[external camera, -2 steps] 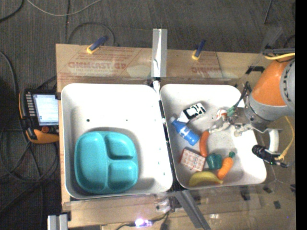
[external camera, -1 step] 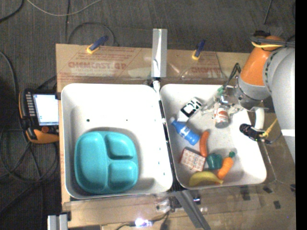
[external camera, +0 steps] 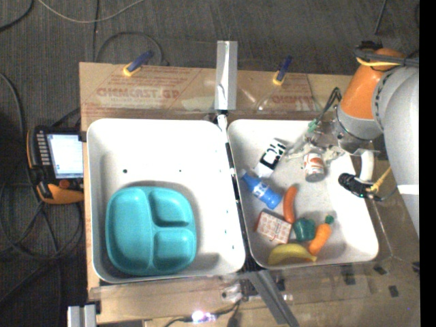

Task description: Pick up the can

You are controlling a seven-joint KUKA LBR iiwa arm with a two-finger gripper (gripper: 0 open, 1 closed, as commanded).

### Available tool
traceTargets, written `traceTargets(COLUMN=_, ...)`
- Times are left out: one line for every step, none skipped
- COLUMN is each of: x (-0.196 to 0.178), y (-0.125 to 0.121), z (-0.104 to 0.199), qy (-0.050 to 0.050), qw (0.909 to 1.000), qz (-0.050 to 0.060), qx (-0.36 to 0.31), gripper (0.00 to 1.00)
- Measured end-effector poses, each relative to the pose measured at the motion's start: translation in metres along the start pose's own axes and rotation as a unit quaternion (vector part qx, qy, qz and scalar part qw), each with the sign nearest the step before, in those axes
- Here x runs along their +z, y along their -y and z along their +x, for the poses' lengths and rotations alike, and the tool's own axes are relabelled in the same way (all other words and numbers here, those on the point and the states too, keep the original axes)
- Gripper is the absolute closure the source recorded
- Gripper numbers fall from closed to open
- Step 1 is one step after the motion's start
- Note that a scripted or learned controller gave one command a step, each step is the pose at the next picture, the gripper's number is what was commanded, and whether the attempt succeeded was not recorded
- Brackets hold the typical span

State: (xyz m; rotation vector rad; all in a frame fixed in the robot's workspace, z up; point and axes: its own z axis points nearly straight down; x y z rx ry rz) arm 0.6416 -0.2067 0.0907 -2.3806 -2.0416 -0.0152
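The can [external camera: 314, 166], small and white with a red band, lies in the upper part of the right bin [external camera: 354, 244]. My gripper [external camera: 315, 151] hangs directly over it, reaching in from the right below the orange band of the arm. Its fingers [external camera: 297, 150] are spread open to either side of the can's top. Nothing is clamped between them, and I cannot tell whether they touch the can.
Left of the can are a black-and-white carton [external camera: 272, 155] and a blue bottle [external camera: 262, 190]. Below lie an orange carrot [external camera: 291, 203], a red box [external camera: 274, 227], a green toy [external camera: 304, 229], another carrot [external camera: 321, 234] and a banana [external camera: 289, 253]. A teal divided plate [external camera: 151, 231] sits in the left bin [external camera: 109, 138].
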Motion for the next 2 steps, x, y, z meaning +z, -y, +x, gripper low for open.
traceTargets(x=-0.007, y=0.000, z=-0.006, qy=0.006, qw=1.0000, qz=-0.001, qx=0.001, gripper=1.00)
traceTargets(x=-0.119, y=0.052, z=0.029, qy=0.006, qw=0.9992, qz=0.004, qx=0.040, gripper=1.00)
